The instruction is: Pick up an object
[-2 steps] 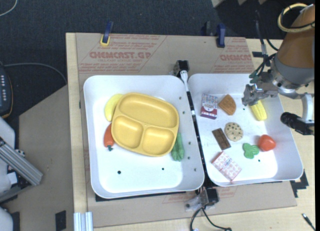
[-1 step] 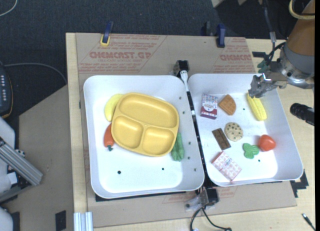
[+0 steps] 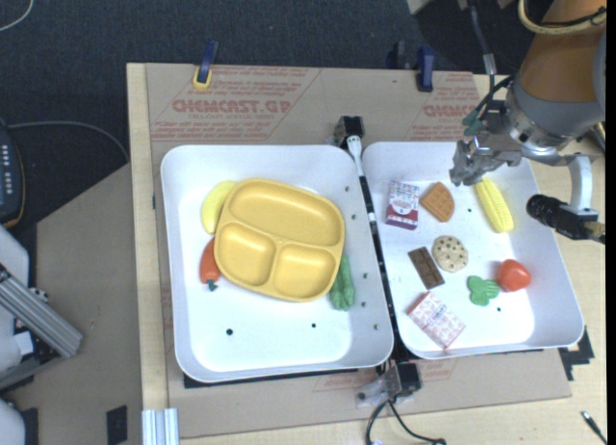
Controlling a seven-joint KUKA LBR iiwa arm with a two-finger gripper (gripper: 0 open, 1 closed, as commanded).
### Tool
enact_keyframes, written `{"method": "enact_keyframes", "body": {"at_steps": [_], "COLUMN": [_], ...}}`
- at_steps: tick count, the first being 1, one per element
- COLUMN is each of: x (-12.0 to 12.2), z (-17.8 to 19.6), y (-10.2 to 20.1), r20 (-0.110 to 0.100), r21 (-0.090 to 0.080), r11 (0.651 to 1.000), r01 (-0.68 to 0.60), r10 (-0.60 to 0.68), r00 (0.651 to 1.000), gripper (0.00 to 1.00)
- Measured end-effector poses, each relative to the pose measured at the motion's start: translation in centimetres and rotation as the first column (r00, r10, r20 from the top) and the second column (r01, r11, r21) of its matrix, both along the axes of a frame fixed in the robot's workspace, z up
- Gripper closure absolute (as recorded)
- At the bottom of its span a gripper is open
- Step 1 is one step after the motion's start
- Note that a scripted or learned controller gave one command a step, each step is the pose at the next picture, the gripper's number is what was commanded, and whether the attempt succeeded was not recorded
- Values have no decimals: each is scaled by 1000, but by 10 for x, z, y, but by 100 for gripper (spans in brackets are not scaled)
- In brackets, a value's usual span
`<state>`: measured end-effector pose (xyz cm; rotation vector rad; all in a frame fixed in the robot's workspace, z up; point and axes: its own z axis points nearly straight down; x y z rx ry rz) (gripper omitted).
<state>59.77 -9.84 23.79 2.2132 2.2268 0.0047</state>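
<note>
My gripper [image 3: 466, 171] hangs over the back of the right bin [image 3: 553, 323], just right of a waffle-patterned cracker [image 3: 437, 202] and left of a yellow corn cob [image 3: 495, 204]. Nothing shows between its fingers. Further into the same bin lie a red-and-white carton [image 3: 403, 204], a chocolate-chip cookie [image 3: 449, 253], a brown chocolate bar [image 3: 424, 267], a red tomato [image 3: 514, 274], a green vegetable piece [image 3: 482, 289] and a pink-white packet [image 3: 436, 320].
The left bin [image 3: 192, 337] holds a yellow divided plate [image 3: 278, 239], with a yellow banana [image 3: 215, 204] at its back left, a red pepper [image 3: 209, 265] at its left and a green leafy piece [image 3: 343, 284] at its right. Blue clamps sit on the cardboard behind.
</note>
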Motion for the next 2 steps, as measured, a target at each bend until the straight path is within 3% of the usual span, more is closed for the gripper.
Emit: {"method": "enact_keyframes", "body": {"at_steps": [2], "x": [7], "z": [-18], "y": [108], "r20": [-7], "r21": [2], "r11": [1000], "r01": [0], "r10": [0], "r00": [1000], "gripper": [100]}}
